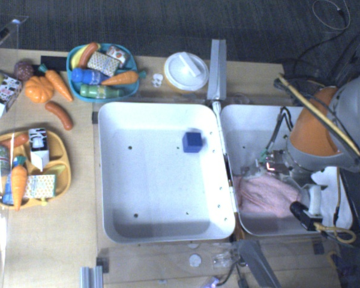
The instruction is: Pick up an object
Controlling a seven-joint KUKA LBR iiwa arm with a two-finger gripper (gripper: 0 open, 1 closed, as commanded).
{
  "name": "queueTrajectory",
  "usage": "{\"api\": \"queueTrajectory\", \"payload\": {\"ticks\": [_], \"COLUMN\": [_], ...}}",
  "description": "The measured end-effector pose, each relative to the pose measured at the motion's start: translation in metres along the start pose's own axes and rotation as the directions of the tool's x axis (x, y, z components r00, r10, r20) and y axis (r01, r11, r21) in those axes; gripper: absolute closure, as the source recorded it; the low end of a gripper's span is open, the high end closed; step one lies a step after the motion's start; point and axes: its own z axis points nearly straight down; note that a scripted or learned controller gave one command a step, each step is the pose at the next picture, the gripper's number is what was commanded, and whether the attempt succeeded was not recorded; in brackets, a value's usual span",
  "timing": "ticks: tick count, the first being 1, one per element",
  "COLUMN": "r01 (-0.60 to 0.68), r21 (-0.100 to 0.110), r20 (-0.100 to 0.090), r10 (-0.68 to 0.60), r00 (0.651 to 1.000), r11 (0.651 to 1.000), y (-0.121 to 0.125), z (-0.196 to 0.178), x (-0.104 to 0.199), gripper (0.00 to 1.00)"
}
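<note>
On my screen, the far left edge of the bench carries a yellow tray (61, 171) of toy food, with a toy carrot (17, 183) standing out in it. Behind it, toward the back left corner, I see a small orange pumpkin (38, 90) and a loose sausage (59, 114). A blue bowl (129, 89) heaped with more toy food sits at the back edge, and a white lid (186, 71) lies just right of it.

Next comes the left bin (144, 215). It holds 1 thing, a blue cube (193, 141), resting on the floor near the bin's back right corner, close to the right wall but apart from it.

The right bin (252, 120) sits side by side with the first. A pink cloth (265, 197) lies crumpled in it, against the front left corner. The arm (315, 131), with its orange band, hangs over this bin from the right, and the gripper (275, 164) is low at the cloth's back edge. I cannot tell from this feed how the claw is set, or whether it has any of the cloth.
</note>
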Motion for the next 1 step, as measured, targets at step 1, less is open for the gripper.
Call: {"api": "queueTrajectory", "payload": {"ticks": [1], "r01": [-0.16], "r21": [0.002], "r20": [0.001], "r10": [0.16], "r00": [0.987], "r11": [0.987], "y": [0.0374], "z": [0.0012], "x": [0.0151], "gripper": [0.0]}}
